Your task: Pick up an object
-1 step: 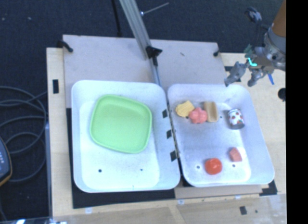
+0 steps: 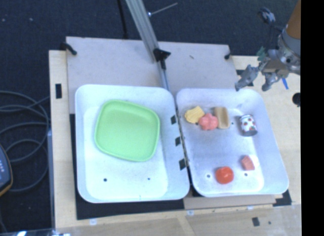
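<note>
Dark floor is lying all around the pale table [image 2: 61, 144]. I am hanging my tool [image 2: 257, 78] up above the far rim of the right bin [image 2: 273, 179], with its two fingers spread apart and nothing between them. I am not touching anything yet, so I think I am at the start. Just below my tool sit a little cup [image 2: 247, 124], a tan block [image 2: 221, 117], a pink toy [image 2: 208, 122] and a yellow toy [image 2: 194, 114]. Farther off are a red ball [image 2: 224, 174] and a small red block [image 2: 247, 163]. A green plate [image 2: 126, 130] is lying in the left bin [image 2: 86, 179]. Next I should come down over one toy.
</note>
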Robot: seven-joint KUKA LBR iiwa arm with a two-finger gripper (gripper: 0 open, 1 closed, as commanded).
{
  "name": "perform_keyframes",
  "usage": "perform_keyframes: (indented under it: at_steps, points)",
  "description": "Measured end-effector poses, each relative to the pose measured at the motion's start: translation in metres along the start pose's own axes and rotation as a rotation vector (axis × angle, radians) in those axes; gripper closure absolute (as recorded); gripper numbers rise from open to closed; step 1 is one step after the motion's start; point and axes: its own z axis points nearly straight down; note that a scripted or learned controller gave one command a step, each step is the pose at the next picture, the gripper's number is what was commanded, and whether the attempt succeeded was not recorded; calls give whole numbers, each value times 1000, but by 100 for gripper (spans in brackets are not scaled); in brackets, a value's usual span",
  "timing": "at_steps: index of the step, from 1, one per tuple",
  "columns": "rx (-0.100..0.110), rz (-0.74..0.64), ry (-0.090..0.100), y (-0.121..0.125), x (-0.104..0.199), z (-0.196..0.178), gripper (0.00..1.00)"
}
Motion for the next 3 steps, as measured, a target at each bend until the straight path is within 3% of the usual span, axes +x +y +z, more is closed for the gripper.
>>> perform_keyframes:
  at_steps: [3]
  points:
    - [5, 1, 0, -4, -1, 173, 0]
